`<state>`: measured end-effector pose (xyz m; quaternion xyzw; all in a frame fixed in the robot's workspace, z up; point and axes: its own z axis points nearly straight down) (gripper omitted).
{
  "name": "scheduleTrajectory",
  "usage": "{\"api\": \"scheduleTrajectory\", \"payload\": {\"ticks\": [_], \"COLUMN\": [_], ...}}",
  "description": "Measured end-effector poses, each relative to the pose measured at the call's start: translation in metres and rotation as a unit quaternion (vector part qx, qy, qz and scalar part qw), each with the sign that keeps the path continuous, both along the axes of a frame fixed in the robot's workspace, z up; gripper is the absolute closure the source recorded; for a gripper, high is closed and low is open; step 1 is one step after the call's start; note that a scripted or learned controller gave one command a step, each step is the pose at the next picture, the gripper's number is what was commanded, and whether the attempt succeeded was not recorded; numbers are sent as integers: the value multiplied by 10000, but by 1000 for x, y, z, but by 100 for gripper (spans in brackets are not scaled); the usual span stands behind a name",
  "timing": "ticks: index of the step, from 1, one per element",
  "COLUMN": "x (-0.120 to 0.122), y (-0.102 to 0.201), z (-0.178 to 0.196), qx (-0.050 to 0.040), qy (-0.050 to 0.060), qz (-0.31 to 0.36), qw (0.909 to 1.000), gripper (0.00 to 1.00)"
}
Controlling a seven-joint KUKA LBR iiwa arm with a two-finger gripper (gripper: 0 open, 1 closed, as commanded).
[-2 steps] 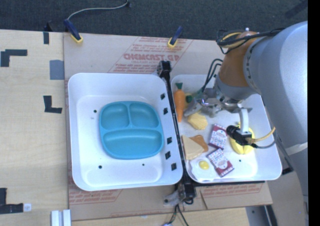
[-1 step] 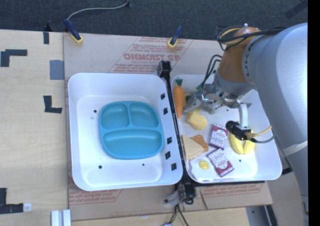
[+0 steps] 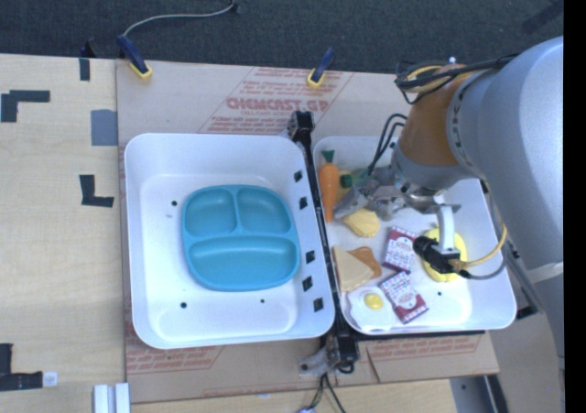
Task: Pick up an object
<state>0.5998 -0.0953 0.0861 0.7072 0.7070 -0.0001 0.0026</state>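
Observation:
My gripper (image 3: 364, 198) is low in the right bin (image 3: 485, 310), near its upper left part. It sits just right of an orange toy carrot (image 3: 328, 188) and right above a pale yellow food piece (image 3: 363, 222). Nothing is visibly held. Below it lie a tan wedge of cheese or bread (image 3: 355, 265), a fried egg (image 3: 371, 300) and two red-and-white packets (image 3: 400, 249) (image 3: 404, 297). A yellow object (image 3: 447, 260) lies under the wrist cable, partly hidden.
The left bin (image 3: 151, 219) holds a blue divided plate (image 3: 241, 237). A black divider clip strip (image 3: 307, 210) runs between the bins. The grey arm with its orange band (image 3: 430, 132) covers the right bin's upper right. Cardboard lies under both bins.

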Motion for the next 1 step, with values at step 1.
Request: {"api": "scheduleTrajectory", "payload": {"ticks": [1], "x": [-1], "y": [1], "z": [8], "qx": [10], "qy": [23], "qz": [0], "qw": [10000], "gripper": [100]}}
